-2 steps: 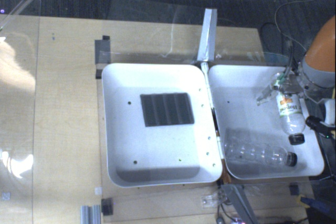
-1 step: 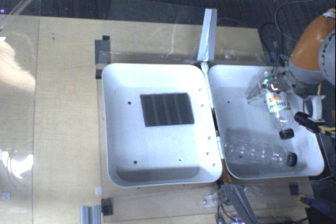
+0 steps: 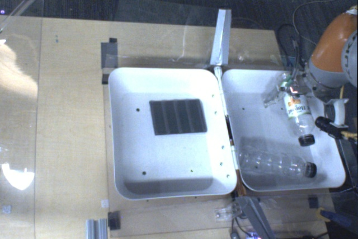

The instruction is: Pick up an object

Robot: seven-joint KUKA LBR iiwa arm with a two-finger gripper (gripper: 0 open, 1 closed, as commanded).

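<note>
Here, two shallow white bins are seen side by side on the wooden counter (image 3: 67, 120). In the left bin (image 3: 128, 176), a dark ribbed rectangular pad (image 3: 178, 116) lies flat near the middle. In the right bin (image 3: 251, 115), a small clear bottle with a label and a dark cap (image 3: 296, 115) lies tilted at the upper right of the bin, its cap pointing toward the lower right. A larger clear plastic bottle with a dark cap (image 3: 277, 164) lies on its side along the lower edge of the same bin. The grey arm with its orange band (image 3: 330, 53) is seen at the right edge of the frame, and the end effector (image 3: 291, 85) sits just above the small bottle; whether it is wide or narrow cannot be told
</note>
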